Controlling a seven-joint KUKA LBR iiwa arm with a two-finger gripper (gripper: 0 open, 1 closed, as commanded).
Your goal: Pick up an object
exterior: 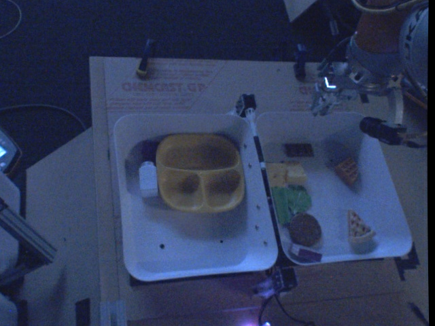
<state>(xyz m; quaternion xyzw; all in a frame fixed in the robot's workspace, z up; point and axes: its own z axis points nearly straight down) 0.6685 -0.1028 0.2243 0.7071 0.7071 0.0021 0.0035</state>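
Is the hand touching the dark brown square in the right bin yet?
Apart. In the camera view the hand hangs over the bin's far rim, and bare white floor separates it from the brown square.

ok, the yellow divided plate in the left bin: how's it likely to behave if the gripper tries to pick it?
The yellow divided plate looks like moulded plastic, so probably stiff and light. It lies flat in the left bin, unlikely to roll or tip. Its wide, low rim suggests an edge pinch, which may slip.
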